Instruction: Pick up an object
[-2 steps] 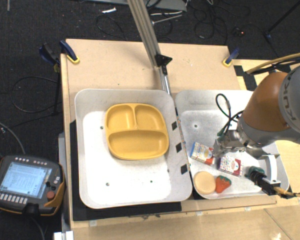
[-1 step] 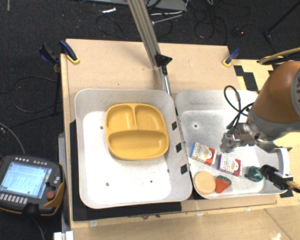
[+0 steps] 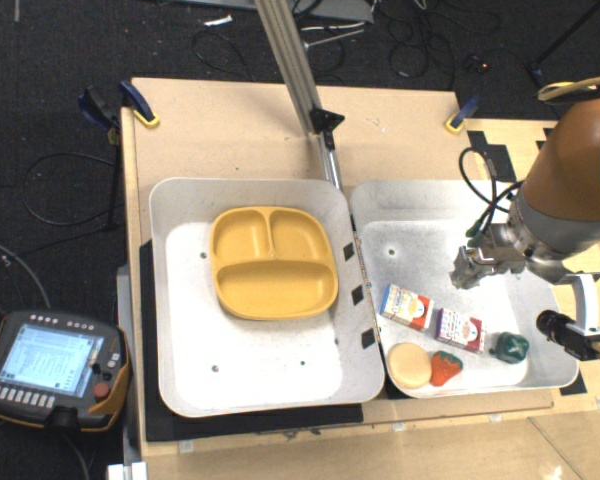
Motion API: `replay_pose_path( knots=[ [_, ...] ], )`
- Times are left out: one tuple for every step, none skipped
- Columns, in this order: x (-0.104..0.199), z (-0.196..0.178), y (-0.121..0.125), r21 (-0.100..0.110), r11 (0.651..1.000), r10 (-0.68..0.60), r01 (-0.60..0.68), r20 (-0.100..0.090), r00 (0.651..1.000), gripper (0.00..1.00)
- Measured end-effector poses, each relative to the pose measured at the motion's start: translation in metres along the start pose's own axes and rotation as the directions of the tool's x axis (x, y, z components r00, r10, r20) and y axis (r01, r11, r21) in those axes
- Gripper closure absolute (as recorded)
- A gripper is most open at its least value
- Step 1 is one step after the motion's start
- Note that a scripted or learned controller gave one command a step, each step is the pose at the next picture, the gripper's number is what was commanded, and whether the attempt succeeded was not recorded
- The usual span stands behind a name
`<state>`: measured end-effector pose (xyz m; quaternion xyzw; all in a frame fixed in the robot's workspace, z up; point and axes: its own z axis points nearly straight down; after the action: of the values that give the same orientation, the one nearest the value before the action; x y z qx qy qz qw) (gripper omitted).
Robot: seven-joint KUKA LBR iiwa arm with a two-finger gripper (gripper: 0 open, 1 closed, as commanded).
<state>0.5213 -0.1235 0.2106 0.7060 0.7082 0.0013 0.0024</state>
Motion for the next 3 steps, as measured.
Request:
replay_pose_path(
  knots=[
    [0.004, -0.061, 0.006, -0.002, 1.000, -0.001, 0.001, 0.000, 1.000, 1.00],
    [0.045, -0.047, 0.024, 0.005, 1.000, -0.003, 0.003, -0.001, 1.000, 1.00],
    [0.095, -0.043, 0.034, 0.005, 1.000, -0.005, 0.005, -0.003, 1.000, 1.00]
  ],
)
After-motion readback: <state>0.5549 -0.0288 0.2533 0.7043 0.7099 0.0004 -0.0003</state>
